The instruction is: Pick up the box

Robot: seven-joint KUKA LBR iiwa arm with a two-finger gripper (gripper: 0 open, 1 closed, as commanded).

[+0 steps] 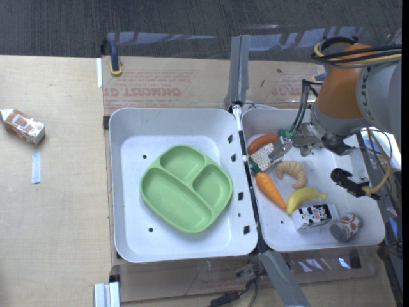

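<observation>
You are looking down on a light wooden bench top (51, 235) that fills the left and lower part of the view. Beyond its far edge lies dark grey carpeted floor (192, 8). A flattened brown cardboard sheet (166, 85) with red printed lettering lies along the back of the bench. A grey metal post (239, 69) rises at the middle of the bench. A blue clamp with a yellow tip (114, 59) grips the cardboard's far left corner. Lighting is even, with soft shadows.
</observation>
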